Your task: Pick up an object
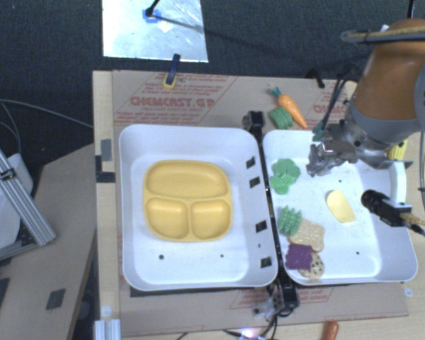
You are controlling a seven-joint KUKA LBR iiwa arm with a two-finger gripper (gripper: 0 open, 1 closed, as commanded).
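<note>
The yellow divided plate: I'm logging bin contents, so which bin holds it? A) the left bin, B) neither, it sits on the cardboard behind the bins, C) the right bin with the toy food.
A: the yellow divided plate lies flat inside the left bin, while the green toy pieces and the pale yellow piece lie in the right bin.

White bins: two, side by side, left [131,211] and right [389,261]
Yellow divided trays: one [188,198], in the left bin
Green toy pieces: two in the right bin, upper [284,174] and lower [290,220]
Yellow pieces: one [340,206]
Tan crackers: one [308,234]
Purple pieces: one [299,256]
Spotted cookies: one [313,266]
Toy carrots: one [290,105], outside the bins
Arms: one [393,69]
</note>
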